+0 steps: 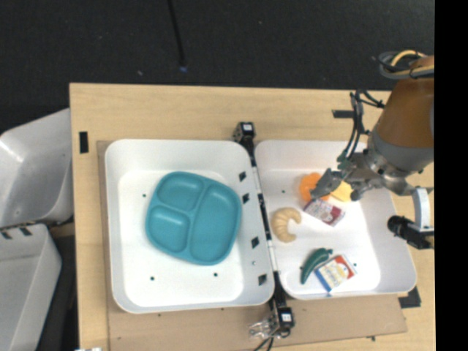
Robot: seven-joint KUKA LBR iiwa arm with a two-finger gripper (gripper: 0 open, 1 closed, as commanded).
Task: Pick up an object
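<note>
1. White plastic formed the two shallow bins; nearest the camera in the right bin [380, 269], a small white printed packet [337, 272] was seen just beside a dark green pepper-shaped toy [316, 262], the two apparently touching. A grasp aimed there could have caught both, or slid off the flat packet.

2. A little farther in, a tan croissant-shaped toy [287, 223] lay apart from the rest, close to the divider; its curved form might have rolled out of a closing pinch.

3. Beyond it, a crumpled red-and-white wrapper [325, 211], a yellow block [341, 191] and an orange rounded toy [309, 184] were crowded together. The gripper [327, 185] was positioned right over this cluster. Whether its fingers were spread or pressed together could not be told, and nothing was seen held between them.

4. Judged from that crowding, a descent here risked pinching two items, nudging one aside, or closing on the slack wrapper alone.

5. In the left bin [131, 269], a teal divided plate [194, 216] lay well apart from the arm.
</note>
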